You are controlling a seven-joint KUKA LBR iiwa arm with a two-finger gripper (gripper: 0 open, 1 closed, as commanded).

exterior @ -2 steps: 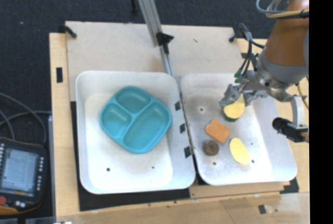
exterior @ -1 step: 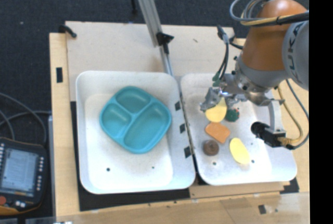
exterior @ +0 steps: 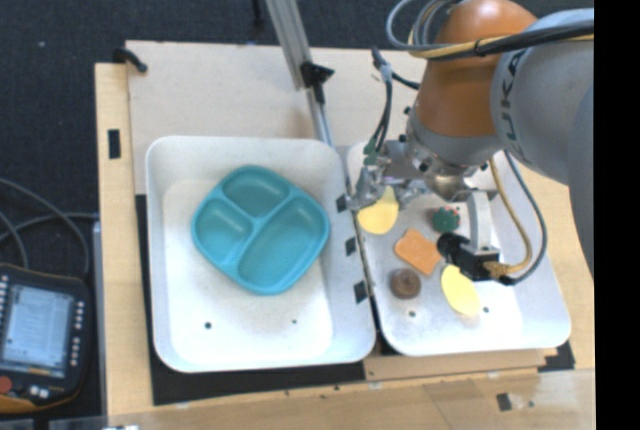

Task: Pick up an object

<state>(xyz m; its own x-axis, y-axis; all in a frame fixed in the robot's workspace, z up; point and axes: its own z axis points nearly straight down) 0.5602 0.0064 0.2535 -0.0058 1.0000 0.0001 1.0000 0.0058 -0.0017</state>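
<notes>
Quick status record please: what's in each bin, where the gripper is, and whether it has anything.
left bin: teal divided plate
right bin: two yellow pieces, orange block, brown disc, small green piece
gripper: low over the right bin's far-left corner, at the upper yellow piece
holding: nothing visibly between the fingers
finger state: cannot tell
arm: above the right bin, covering its far part

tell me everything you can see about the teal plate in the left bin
The teal plate is a rounded-square divided dish, plastic by its look, with three compartments: two smaller ones toward the far side and one larger near side. It lies flat, right side up and turned at an angle, on the floor of the left bin. Nothing rests in it.
</notes>
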